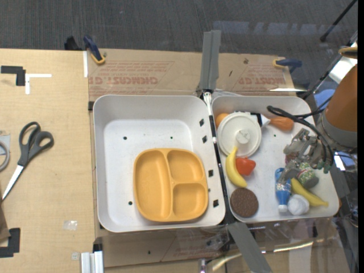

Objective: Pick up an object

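Note:
The right bin (318, 110) holds several small objects. A white round lid (240, 135) lies at its back left with an orange ball (222, 119) beside it. A banana (234, 166) and a red piece (245, 165) lie below the lid, and a brown disc (244, 202) sits at the front. An orange carrot-like piece (281, 123) rests at the back. My gripper (298, 165) hangs low over the bin's right part, just above a blue bottle (282, 190), a second yellow banana (309, 193) and a greenish lump (309, 178).
The left bin (114, 152) carries a yellow divided plate (170, 184). Scissors (28, 147) lie on the bench at far left. A black cable (293, 115) runs across the right bin's back corner. Blue clamps (94, 49) hold the cardboard behind the bins.

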`<state>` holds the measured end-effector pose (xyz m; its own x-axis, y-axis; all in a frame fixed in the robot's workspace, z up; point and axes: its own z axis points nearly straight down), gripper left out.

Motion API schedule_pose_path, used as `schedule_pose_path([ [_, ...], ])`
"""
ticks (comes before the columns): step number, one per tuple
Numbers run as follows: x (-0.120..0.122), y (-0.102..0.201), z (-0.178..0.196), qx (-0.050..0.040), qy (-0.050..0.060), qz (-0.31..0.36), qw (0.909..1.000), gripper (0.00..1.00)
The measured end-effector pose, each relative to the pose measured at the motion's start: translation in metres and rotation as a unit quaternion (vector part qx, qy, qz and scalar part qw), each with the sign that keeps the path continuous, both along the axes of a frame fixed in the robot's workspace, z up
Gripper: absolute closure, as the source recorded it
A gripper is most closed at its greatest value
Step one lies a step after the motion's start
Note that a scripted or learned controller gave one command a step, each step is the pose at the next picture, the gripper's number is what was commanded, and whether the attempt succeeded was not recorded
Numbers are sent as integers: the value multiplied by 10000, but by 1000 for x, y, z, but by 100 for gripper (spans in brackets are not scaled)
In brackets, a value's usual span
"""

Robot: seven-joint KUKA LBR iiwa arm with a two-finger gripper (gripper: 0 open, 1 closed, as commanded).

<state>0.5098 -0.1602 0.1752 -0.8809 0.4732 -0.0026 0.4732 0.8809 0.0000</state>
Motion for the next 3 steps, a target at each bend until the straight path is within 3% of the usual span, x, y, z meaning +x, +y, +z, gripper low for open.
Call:
schedule_pose_path([
  [1,-25,-9,-80,4,6,-562,9984,0],
  [2,-20,-8,-69,-15,-74,-545,9985,100],
  [3,-31,30,-84,10,6,-895,9960,100],
])
